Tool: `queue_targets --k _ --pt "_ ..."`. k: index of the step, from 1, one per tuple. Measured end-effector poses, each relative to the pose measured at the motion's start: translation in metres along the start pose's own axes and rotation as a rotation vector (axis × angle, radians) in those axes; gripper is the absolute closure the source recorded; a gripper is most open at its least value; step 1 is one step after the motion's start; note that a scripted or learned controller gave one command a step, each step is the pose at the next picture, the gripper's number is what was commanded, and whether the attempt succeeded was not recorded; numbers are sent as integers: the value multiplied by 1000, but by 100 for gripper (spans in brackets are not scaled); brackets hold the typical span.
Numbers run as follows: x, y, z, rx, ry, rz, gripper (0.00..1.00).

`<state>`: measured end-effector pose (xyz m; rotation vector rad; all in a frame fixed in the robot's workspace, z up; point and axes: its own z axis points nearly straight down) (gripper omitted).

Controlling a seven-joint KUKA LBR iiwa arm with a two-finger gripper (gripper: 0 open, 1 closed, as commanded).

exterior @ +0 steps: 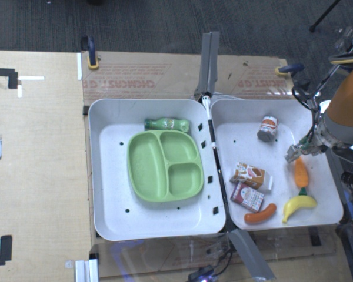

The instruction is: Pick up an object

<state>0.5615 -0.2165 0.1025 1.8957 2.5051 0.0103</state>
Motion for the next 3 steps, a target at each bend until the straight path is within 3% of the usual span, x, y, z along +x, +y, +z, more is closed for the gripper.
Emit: queue_targets --k 1,2,3 --pt "0 0 0 0 0 0 0" --pt "1 -11 10 2 2 71 0" --pt "-1 -11 -1 1 -4 73 100"
